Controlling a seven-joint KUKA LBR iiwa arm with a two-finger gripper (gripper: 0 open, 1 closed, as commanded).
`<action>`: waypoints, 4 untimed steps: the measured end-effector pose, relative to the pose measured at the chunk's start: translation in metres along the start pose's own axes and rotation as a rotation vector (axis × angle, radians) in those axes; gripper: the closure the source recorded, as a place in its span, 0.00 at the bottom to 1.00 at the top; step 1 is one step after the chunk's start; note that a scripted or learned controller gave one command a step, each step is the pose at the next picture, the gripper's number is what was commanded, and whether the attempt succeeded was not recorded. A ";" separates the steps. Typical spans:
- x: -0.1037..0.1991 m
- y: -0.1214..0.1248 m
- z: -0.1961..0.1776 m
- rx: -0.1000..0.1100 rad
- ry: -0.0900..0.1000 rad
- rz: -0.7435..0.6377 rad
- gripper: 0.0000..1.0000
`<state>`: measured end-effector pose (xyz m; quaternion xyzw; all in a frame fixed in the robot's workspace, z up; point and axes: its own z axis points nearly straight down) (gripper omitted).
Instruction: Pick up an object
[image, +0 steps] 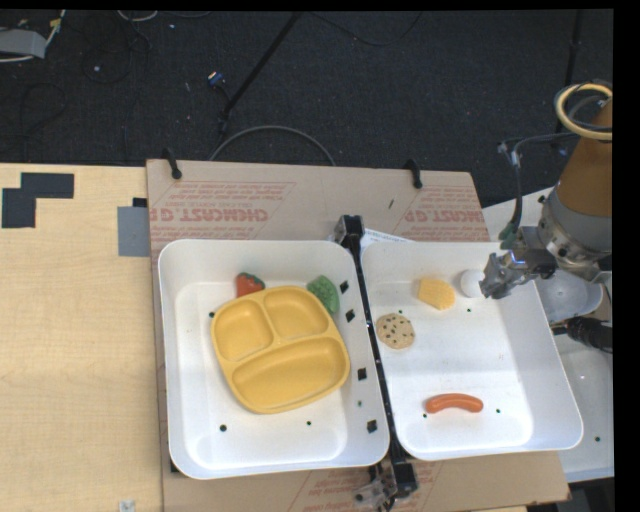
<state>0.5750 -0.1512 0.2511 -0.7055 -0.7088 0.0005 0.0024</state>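
The right bin (520, 420) holds a yellow cheese-like chunk (436, 293), a small white ball (469, 282), a round chocolate-chip cookie (396, 331) and a red-orange sausage (454, 404). My gripper (497, 279) hangs over the bin's upper right part, just right of the white ball and touching or nearly touching it. Nothing shows between its fingers.
The left bin (190, 420) carries a yellow divided plate (282, 347), with a red and green vegetable (249, 284) and a green leafy piece (324, 293) at its far edge. A black divider (362, 330) runs between the bins. Cardboard lies under both.
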 end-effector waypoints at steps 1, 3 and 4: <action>0.053 -0.011 0.014 0.002 -0.001 0.001 1.00; 0.162 -0.047 0.029 0.003 0.000 0.000 1.00; 0.214 -0.063 0.038 0.003 -0.001 -0.001 1.00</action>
